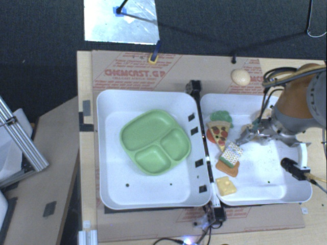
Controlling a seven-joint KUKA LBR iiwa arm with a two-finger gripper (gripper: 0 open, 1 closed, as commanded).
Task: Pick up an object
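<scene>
Left bin (110,188): we see a green divided plate (155,142) in it.
Bench top: we see a beige egg (240,76).

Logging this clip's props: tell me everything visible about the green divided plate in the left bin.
The green divided plate is pale green, looks like smooth plastic, and has rounded corners. It has three compartments: one large along the upper side, two smaller below. It lies flat, right side up, turned at an angle to the bin walls, near the middle of the left white bin. Nothing lies in it, and the gripper is over the other bin.
</scene>
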